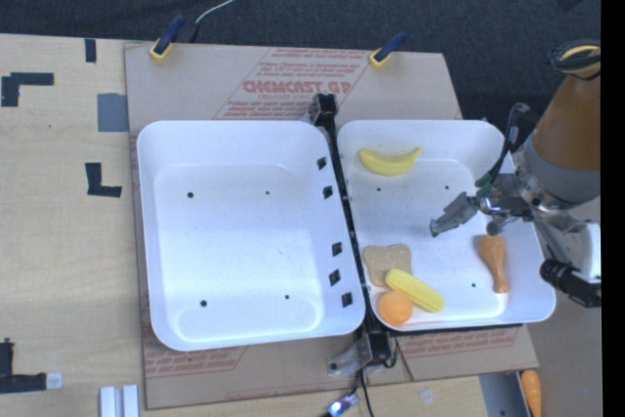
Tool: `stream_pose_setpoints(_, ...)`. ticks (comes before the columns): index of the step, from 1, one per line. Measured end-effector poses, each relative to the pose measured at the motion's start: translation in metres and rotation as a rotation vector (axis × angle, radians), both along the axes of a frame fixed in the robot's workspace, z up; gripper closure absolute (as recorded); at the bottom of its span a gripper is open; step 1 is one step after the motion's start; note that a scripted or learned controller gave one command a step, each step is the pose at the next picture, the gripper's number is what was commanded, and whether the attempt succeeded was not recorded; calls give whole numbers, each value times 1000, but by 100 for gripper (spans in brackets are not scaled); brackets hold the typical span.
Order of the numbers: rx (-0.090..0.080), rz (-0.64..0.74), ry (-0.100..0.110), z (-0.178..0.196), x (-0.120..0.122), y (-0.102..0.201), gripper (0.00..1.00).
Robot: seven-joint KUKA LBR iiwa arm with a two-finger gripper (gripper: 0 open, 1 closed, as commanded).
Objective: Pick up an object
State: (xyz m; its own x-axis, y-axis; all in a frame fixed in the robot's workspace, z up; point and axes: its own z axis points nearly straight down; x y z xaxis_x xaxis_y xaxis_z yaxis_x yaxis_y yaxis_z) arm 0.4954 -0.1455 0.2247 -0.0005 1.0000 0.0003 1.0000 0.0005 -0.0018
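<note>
The grey arm with its orange band [576, 122] reaches in from the right, wrist low over the right-hand shallow white bin [459, 137]. Its dark two-finger gripper [451, 218] points left above the bin floor; whether anything sits between the tips I cannot tell, as they look small and blurred. In that bin lie a yellow banana [389, 160], a tan bread slice [387, 260], a yellow corn cob [415, 290], an orange ball [395, 309] and an orange-brown drumstick [494, 261]. The cardboard sheet [283, 83] reads "CHEMCAST".
</note>
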Motion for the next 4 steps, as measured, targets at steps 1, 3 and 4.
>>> stream_pose_setpoints(1,3,6,4,-43,-13,77,0)
stream_pose_setpoints(3,-1,3,-23,151,100,150,0)
stream_pose_setpoints(4,-3,1,-1,150,96,150,100)
